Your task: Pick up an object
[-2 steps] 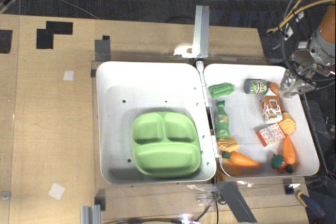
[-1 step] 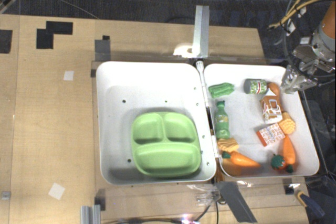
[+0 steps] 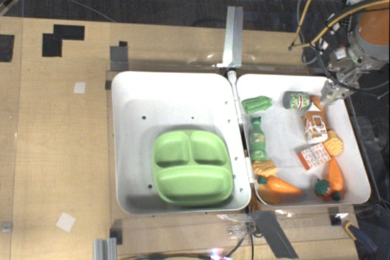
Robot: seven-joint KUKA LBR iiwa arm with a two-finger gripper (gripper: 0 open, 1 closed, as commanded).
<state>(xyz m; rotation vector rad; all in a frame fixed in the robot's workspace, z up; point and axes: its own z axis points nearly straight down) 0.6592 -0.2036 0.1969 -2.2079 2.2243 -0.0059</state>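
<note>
The gripper point(image 3: 334, 92) hangs over the right bin's point(image 3: 364, 189) far corner; whether its jaws are apart I cannot tell. Nearest lies a small can point(image 3: 297, 100), probably light, stiff and slippery; grasp across its round sides.

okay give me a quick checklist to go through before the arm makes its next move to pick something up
1. Hand over the right bin: ok, at its far right corner.
2. Hand free of any object: cannot tell.
3. Nearest target exposed: ok, the can lies apart from the green bottle.
4. Carton clear of neighbours: not ok, it touches other items.
5. Carrots reachable: ok, near the front wall.
6. Green tray out of the way: ok, in the left bin.
</note>
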